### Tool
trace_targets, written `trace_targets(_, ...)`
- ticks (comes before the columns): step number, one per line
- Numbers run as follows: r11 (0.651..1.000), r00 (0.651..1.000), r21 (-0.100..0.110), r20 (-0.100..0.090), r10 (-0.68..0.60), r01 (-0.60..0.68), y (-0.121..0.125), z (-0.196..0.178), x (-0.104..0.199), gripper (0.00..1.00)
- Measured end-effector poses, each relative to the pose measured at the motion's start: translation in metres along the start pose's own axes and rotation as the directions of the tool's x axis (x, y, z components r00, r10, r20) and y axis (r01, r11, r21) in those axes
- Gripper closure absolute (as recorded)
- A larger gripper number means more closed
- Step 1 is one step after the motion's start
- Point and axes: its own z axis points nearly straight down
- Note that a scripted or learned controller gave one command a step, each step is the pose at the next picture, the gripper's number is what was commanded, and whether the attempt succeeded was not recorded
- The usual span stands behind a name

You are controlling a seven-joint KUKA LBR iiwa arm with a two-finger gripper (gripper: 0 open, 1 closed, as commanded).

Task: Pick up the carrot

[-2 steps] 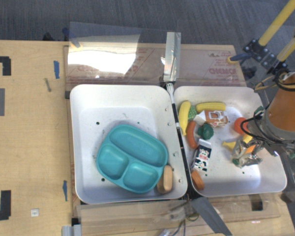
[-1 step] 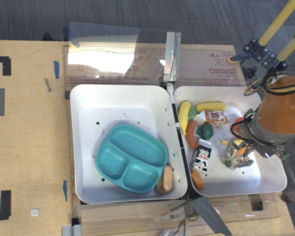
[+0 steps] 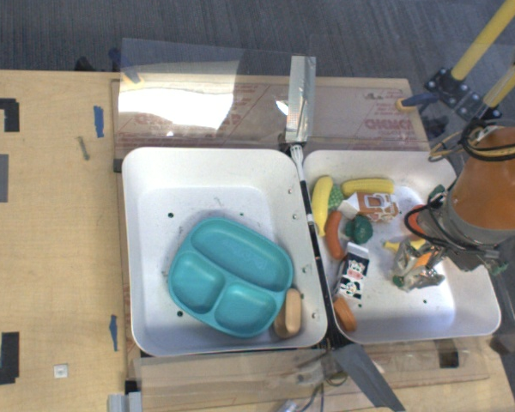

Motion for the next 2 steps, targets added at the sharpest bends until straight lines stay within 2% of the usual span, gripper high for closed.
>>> trace_targets(1, 1.000, 1.000, 0.002, 0.007, 0.010, -0.010, 0.083, -0.112, -0.082, 1.00)
trace_targets(2, 0.997, 0.997, 0.001, 0.002, 0.083, -0.083, 0.028, 0.008, -0.093, 1.00)
